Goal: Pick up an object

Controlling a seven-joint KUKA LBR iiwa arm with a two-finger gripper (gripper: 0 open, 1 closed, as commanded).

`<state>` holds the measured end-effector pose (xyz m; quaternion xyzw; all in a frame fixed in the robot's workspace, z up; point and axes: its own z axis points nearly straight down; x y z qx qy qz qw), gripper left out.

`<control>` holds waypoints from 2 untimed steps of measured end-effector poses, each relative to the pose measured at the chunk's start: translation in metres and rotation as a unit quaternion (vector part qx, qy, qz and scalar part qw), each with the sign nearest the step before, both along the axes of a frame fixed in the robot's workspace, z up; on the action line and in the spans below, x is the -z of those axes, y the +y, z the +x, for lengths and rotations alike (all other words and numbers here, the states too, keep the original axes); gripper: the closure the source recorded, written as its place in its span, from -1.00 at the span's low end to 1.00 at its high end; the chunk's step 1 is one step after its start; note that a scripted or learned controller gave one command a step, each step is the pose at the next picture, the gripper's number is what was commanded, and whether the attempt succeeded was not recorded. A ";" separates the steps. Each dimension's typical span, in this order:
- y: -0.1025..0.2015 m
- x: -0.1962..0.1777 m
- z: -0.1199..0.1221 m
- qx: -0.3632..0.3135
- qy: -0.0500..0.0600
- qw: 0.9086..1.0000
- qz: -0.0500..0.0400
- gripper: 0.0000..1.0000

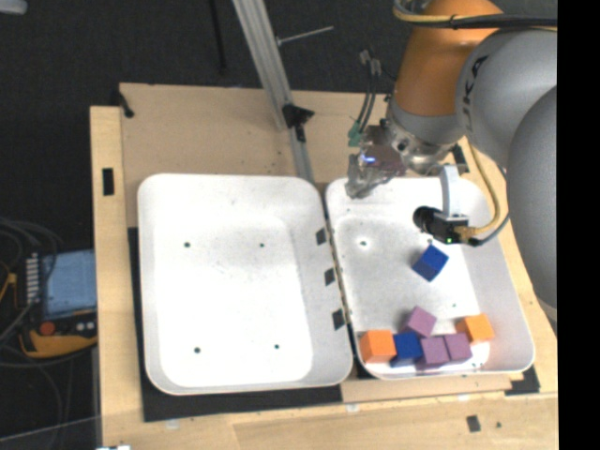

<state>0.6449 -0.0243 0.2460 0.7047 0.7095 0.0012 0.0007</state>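
Gripper [364, 178] hangs over the right bin's [497, 279] far corner; whether it holds anything, I can't tell. Go for the lone blue block [430, 262], with room around it.

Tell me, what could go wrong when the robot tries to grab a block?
The gripper is near the right white bin's far-left corner, away from every block, so it may close on nothing. The purple, blue and orange foam cubes are packed against the near wall, so it could jam or lift two.

desk [216, 129]: light wood, carrying two white bins
left bin [230, 279]: directly on the desk
right bin [375, 251]: touching the left bin's right edge
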 end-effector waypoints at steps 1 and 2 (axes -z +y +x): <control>0.046 0.002 -0.009 0.000 0.002 1.000 0.000 1.00; 0.097 -0.005 -0.014 0.000 0.000 1.000 0.000 1.00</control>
